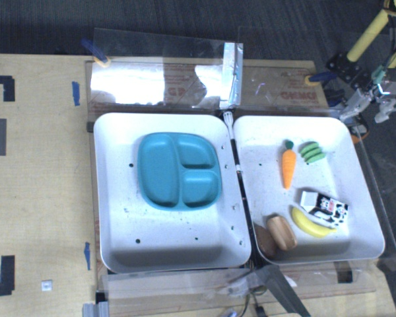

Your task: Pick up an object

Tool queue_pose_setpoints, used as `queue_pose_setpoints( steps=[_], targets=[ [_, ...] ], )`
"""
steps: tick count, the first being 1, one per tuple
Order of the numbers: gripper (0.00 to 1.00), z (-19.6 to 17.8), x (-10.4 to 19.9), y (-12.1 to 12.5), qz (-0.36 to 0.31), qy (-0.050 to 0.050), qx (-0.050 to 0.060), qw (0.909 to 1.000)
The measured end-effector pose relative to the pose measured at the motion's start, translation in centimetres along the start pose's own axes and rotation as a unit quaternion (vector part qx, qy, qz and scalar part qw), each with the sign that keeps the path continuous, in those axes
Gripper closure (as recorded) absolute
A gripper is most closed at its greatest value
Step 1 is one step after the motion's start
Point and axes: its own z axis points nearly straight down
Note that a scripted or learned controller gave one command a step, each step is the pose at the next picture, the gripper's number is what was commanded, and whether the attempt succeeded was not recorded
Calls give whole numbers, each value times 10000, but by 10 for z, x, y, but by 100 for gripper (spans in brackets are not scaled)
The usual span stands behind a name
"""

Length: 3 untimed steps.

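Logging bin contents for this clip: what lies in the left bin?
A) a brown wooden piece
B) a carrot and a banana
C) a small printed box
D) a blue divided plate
D: the blue divided plate lies alone in the left bin, while the carrot, banana, printed box and brown wooden piece all lie in the right bin.

White bins [112,243]; blue divided plate [179,170]; orange carrot [288,167], green top; green striped piece [311,152]; yellow banana [311,222]; tan wooden block [281,232]; white-black patterned box [325,208].
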Motion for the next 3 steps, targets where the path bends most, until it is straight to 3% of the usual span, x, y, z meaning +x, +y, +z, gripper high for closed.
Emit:
queue_pose_setpoints(
  steps=[1,2,3],
  targets=[
    [0,145,37,-20,23,11,45,10000],
    [0,197,89,-16,-1374,-4,-17,9905],
    [100,184,87,-14,-1360,-17,-58,9907]
  ],
)
